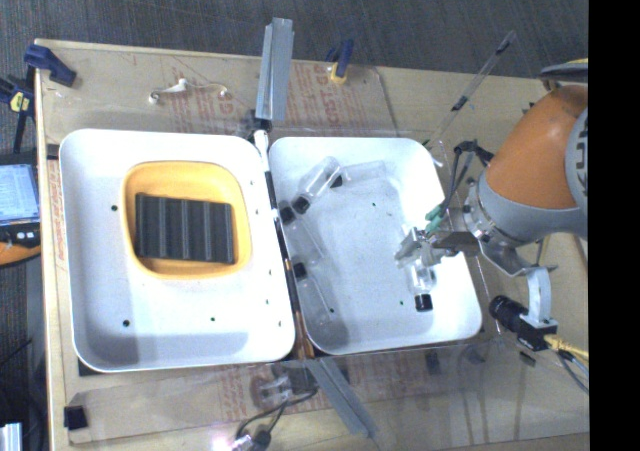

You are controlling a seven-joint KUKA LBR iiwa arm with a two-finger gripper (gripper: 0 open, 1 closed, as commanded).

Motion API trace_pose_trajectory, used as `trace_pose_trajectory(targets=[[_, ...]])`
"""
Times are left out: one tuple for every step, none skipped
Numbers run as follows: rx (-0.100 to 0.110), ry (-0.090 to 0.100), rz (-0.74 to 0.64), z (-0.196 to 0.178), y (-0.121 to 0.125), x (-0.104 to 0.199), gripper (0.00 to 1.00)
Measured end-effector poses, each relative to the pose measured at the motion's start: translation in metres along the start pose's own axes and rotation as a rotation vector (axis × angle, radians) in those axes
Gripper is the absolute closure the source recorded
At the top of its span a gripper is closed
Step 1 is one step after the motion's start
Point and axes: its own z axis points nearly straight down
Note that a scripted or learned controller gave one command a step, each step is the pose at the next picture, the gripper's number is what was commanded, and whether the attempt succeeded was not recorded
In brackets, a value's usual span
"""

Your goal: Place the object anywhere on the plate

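In the right bin point(455, 324), jaws point(421, 284) in uncertain state beside a clear tube point(315, 184), long axis diagonal.

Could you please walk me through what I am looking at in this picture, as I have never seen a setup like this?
One camera looks down on a bench bearing two shallow white bins. The left bin holds a yellow plate with a dark ribbed insert. The right bin holds a clear plastic object near its top. The grey and orange shape at the right is a robot arm; its gripper hangs over the right bin's right side. I cannot tell whether it holds anything.
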Motion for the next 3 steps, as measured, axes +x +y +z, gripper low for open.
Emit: trace_pose_trajectory(targets=[[-0.002,0.0,-0.232,-0.042,0.052,0.044,1.0],[-0.001,0.001,-0.302,-0.008,0.107,0.107,1.0],[0.002,0.002,-0.535,0.022,0.128,0.148,1.0]])
